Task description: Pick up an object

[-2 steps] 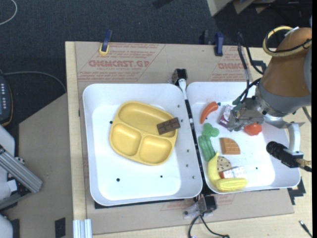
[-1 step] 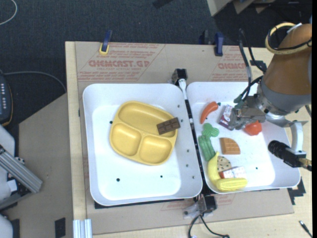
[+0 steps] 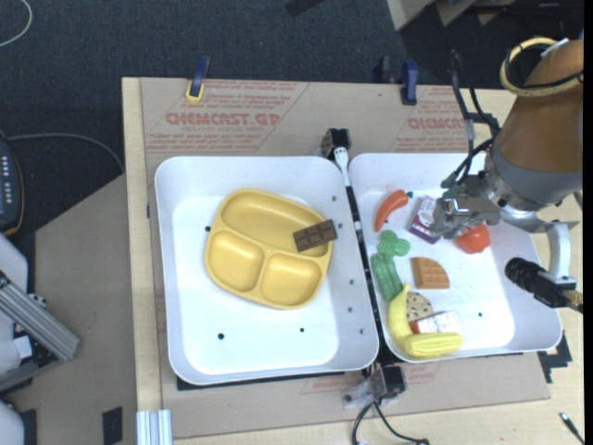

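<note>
We see the pincer (image 3: pixel 451 213) low in the right bin (image 3: pixel 519 336), touching a purple packet (image 3: pixel 425 220) beside a red tomato (image 3: pixel 473 239). We cannot tell its state.

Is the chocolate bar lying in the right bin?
No, the chocolate bar rests on the edge of the yellow divided plate, which lies in the left bin.

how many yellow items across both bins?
3. A yellow divided plate in the left bin; a banana and a corn cob at the near edge of the right bin. More may be hidden beneath the arm.
</note>
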Motion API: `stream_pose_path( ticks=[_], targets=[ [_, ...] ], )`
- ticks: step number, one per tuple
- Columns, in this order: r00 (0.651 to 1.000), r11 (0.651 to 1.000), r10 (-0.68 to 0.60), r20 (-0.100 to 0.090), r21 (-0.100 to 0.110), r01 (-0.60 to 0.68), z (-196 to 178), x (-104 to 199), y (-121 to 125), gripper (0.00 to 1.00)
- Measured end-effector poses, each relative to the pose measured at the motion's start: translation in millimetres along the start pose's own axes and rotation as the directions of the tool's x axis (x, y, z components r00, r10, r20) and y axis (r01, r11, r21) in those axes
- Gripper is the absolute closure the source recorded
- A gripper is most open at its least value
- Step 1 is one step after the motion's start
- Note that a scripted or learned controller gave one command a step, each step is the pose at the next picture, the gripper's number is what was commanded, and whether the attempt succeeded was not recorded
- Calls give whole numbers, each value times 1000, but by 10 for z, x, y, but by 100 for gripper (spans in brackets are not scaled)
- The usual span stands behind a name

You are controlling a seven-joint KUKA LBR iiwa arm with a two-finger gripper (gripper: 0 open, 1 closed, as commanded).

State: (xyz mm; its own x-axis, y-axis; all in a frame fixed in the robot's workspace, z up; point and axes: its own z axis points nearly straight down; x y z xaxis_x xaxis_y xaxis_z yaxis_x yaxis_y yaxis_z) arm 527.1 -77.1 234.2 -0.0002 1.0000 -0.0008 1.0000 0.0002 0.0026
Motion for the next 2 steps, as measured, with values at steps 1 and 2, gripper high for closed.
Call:
stream_pose_path(
  ticks=[1, 2],
  targets=[
    [1000, 1000, 2, -1, 4, -1, 25, -76, -76, 100],
    [1000, 1000, 1, -2, 6, -1, 105, -22, -140, 100]
  ],
)
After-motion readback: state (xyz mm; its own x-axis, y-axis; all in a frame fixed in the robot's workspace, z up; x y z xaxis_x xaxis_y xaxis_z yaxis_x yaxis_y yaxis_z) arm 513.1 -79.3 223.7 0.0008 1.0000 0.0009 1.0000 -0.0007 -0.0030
